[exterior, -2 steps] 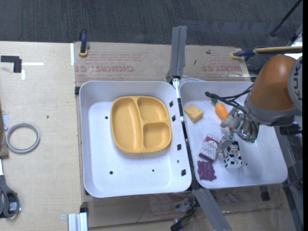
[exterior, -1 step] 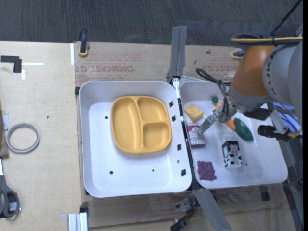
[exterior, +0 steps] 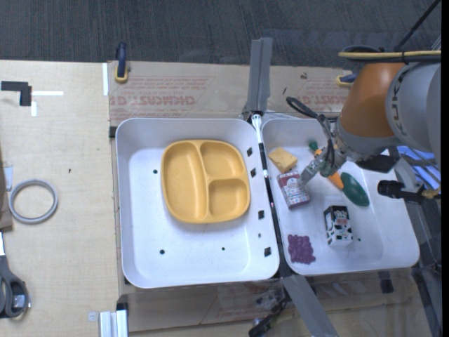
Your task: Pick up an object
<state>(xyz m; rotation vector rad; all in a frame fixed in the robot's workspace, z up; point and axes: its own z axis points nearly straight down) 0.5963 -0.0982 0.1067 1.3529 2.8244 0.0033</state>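
While the arm point(exterior: 393, 104) leans in from the right over the right bin point(exterior: 393, 255), we note the left bin point(exterior: 140, 258) bears a yellow divided plate point(exterior: 205, 180), smooth moulded plastic, three compartments, lying flat. The gripper point(exterior: 313, 168) hangs low at the right bin's upper middle; whether it is parted or closed we cannot tell at this slant. The likeliest target, in our judgement, is the small red-labelled can point(exterior: 293, 189), lying on its side just beside and below-left of the tool, its long axis running roughly up-down in view, tilted slightly. A yellow wedge point(exterior: 283, 159), matte like sponge or cheese, sits just left of the tool. Green oval piece point(exterior: 354, 189) with an orange bit lies to its right. Lower: black-and-white carton point(exterior: 339, 225), then knobbly purple grape cluster point(exterior: 301, 248).
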